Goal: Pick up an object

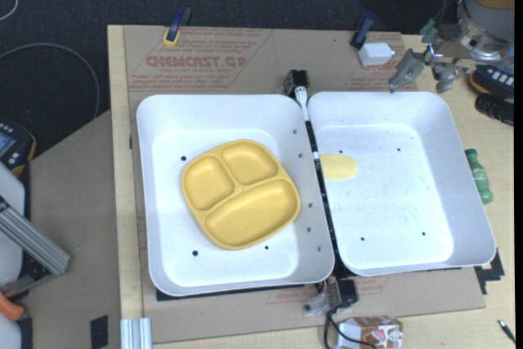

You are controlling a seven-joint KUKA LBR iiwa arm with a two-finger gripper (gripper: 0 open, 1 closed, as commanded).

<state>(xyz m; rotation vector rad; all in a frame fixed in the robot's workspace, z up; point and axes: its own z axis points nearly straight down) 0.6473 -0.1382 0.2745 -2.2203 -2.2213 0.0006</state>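
A yellow divided plate (239, 194) with three compartments lies in the left bin (155, 135). A small flat yellow piece (338, 167) lies in the right bin (441, 135), close to its left wall. My gripper (425, 71) hangs above the right bin's far right corner, well away from both yellow things. Its two fingers are spread apart, with nothing between them.
The two white bins sit side by side on a cardboard sheet. A small white block (376, 54) lies behind the right bin, near a blue clamp (362, 29). A green object (480, 174) lies off the right bin's right rim.
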